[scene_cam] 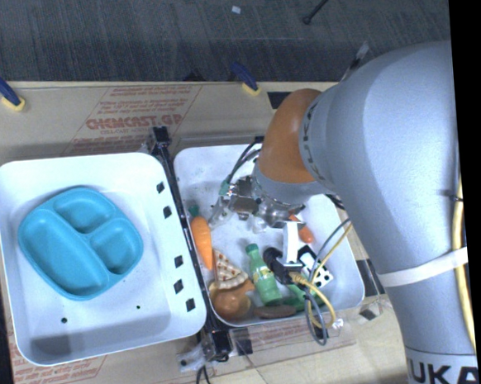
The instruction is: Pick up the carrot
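Observation:
The carrot [201, 241] is orange and lies lengthwise along the left wall of the right bin [190, 168], its tip pointing to the front. My gripper [231, 203] hangs low over the middle of that bin, just right of the carrot's far end and a little behind it. Nothing shows between the gripper and the carrot, and the carrot rests on the bin floor. The grey arm with its orange band [290, 142] covers the right part of the bin.
The left bin [37, 340] holds a blue divided plate [78, 239]. At the front of the right bin lie a pizza slice [226, 268], a green bottle [263, 281], a brown roll [231, 300], a die [322, 277] and a small orange item [308, 234].

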Action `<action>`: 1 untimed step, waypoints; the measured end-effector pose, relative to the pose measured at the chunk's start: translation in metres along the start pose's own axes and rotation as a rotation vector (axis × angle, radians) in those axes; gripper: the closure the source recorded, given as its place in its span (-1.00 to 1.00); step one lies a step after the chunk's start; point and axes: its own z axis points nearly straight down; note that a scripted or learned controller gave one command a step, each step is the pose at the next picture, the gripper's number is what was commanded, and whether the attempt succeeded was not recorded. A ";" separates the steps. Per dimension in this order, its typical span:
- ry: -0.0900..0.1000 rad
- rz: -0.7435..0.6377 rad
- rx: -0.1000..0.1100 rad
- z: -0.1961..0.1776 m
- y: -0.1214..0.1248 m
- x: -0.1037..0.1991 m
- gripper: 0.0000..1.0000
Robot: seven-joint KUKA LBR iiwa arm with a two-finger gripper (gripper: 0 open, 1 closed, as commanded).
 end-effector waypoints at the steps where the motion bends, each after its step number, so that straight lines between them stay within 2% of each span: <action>1: 0.006 0.264 0.013 0.004 -0.029 -0.007 -1.00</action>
